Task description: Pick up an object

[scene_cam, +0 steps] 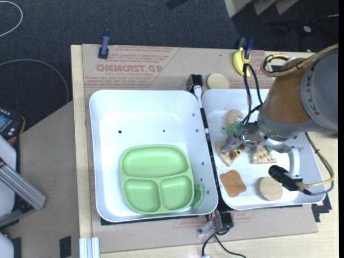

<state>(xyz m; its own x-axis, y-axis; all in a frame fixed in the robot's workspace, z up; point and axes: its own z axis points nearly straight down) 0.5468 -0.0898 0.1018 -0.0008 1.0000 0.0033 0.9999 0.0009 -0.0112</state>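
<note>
My gripper (235, 142) is low over the left part of the right bin (301, 198), reaching in from the right. Around it lie small toy foods: a cream piece (234, 116), a green piece (233, 127), a pale scrap (222, 146) and a red-and-yellow bit (234, 154) just below the gripper tip. A waffle-patterned wedge (263, 156) lies to its right. A brown toast slice (233, 182) and a round beige bun (270, 189) sit nearer the front rim. Whether anything is in the gripper is hidden.
The left bin (107, 112) holds a green divided plate (156, 177), with a small green item (198, 195) by its right wall. A beige disc (217, 81) lies outside the bins at the back. A black cable connector (284, 177) hangs over the right bin.
</note>
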